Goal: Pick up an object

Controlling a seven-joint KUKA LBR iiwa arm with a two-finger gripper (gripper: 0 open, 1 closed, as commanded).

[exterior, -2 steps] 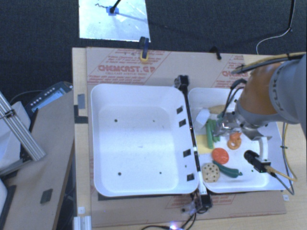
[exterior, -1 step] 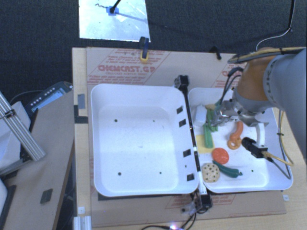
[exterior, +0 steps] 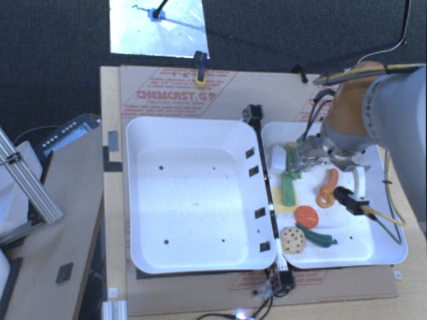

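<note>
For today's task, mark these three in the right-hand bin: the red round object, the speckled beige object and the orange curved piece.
red round object (exterior: 306,215), camera view, centre of its top.
speckled beige object (exterior: 292,240), camera view, middle of its spotted face.
orange curved piece (exterior: 329,187), camera view, halfway along its body.

We note dark carpet around the pale wooden bench — a shiny sheet beyond it, an aluminium rail at left.

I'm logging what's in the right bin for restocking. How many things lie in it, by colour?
Green: 2, stick and dark pepper
Orange: 1, curved piece
Red: 1, ball
Yellow: 1, flat piece
Beige: 1, cookie
White: 1, block
Total: 7
</note>
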